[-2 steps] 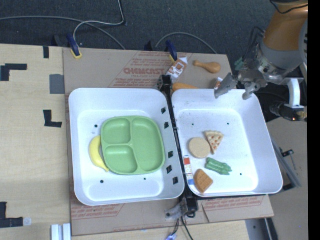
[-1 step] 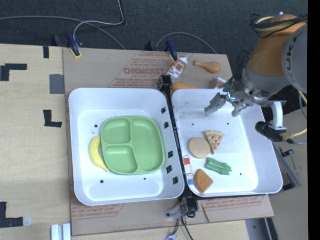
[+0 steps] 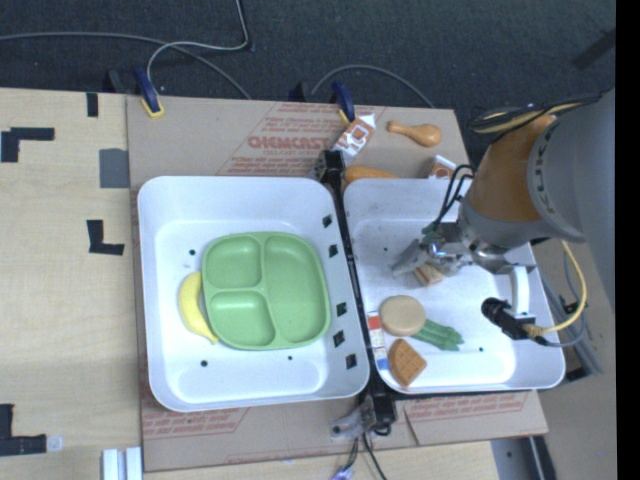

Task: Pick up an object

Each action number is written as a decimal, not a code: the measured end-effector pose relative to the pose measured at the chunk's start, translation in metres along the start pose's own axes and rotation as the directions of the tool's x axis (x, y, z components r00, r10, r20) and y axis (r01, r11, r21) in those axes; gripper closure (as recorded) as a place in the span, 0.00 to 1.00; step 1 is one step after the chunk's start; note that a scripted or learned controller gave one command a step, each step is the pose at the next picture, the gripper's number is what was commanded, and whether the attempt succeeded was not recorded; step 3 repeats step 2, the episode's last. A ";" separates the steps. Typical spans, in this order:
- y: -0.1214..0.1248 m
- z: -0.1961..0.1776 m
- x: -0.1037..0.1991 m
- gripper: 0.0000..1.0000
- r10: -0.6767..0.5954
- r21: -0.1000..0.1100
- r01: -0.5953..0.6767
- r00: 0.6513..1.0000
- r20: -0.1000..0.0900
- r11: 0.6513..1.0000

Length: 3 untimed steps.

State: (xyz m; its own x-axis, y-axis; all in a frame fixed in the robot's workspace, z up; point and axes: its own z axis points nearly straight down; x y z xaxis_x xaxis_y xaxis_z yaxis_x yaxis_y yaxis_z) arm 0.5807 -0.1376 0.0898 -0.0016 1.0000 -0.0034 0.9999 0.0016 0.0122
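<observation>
Overhead slanted view of a bench point(image 3: 60, 268) carrying two shallow white bins side by side on cardboard. Left bin point(image 3: 165, 203): a green divided plate point(image 3: 266, 290) in the middle, a yellow banana point(image 3: 190, 308) tucked against the plate's left edge. Right bin point(image 3: 380, 203): a round tan cookie-like disc point(image 3: 403, 315) near the front, a green pod-shaped toy point(image 3: 440, 336) just beside it to the right, an orange-brown wedge point(image 3: 406, 362) below, a small striped item point(image 3: 375, 330) at the bin's left wall. Behind the bins, on the cardboard: a tan drumstick-shaped toy point(image 3: 412, 131) and a small red-and-white packet point(image 3: 353, 136).

Grey arm with an orange band point(image 3: 510, 173) reaching in from the right, wrist low over the middle of the right bin. Gripper point(image 3: 428, 261) down at the bin floor, close against a small pale brown object point(image 3: 432, 273). Finger spread impossible to judge from this angle; equally unclear whether anything sits between them.

Judged step: the grasp attempt itself, at the bottom of the descent onto the small object. Next move calls for a firm closure, then a straight lift clear of the bin wall. Likely risk: a small, low object slipping out or being nudged aside.
</observation>
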 end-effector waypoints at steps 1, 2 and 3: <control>0.003 -0.014 -0.001 1.00 0.000 -0.012 0.000 1.000 0.005 1.000; 0.017 -0.095 0.077 1.00 -0.001 0.012 0.001 1.000 -0.004 1.000; 0.017 -0.095 0.077 1.00 -0.001 0.012 0.001 1.000 -0.004 1.000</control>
